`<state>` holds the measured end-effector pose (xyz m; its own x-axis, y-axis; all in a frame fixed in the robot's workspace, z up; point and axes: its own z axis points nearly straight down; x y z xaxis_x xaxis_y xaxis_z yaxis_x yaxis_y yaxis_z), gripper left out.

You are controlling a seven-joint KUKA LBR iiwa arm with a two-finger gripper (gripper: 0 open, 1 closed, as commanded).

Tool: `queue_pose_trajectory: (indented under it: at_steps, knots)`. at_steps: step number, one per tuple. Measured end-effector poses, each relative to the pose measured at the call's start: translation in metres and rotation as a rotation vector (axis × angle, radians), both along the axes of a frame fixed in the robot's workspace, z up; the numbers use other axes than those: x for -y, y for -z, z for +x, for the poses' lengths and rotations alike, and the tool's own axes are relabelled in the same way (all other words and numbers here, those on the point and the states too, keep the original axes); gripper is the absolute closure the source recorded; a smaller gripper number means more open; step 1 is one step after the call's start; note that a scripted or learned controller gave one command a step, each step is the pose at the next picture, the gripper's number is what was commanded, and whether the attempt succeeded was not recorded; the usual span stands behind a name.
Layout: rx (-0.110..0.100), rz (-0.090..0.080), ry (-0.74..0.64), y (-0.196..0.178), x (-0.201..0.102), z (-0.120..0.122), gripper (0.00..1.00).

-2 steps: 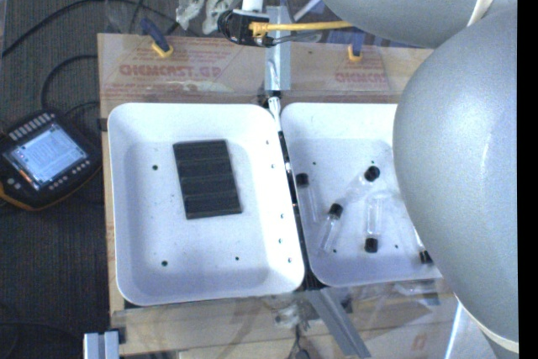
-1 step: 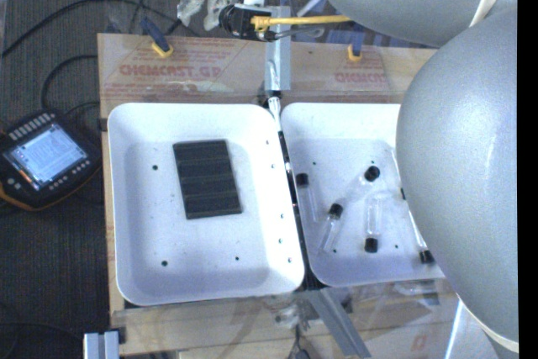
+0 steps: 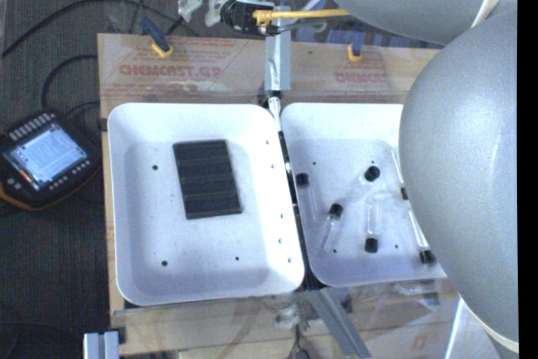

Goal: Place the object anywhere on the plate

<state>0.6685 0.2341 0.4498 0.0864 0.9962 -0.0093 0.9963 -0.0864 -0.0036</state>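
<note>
A dark ribbed rectangular plate (image 3: 207,178) lies flat in the left bin (image 3: 134,265), near its middle. The right bin (image 3: 336,139) holds several clear tubes with black caps (image 3: 371,174) — scattered, some lying close together. The grey arm (image 3: 454,139) covers that bin's right side; whether the gripper is spread or pinched I cannot tell — it is hidden

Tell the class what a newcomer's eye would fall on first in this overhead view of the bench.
The big grey robot arm looms in from the right, covering part of the right bin. Next comes the dark ribbed rectangular plate lying flat in the middle of the left bin. In the right bin lie several clear tubes with black caps, scattered at different angles.
</note>
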Motion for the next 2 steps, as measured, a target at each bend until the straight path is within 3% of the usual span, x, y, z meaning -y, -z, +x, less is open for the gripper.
queue_pose_trajectory:
  at_steps: [2]
  knots:
    - [-0.001, -0.006, -0.001, -0.0168, -0.0017, 0.0002, 1.00]
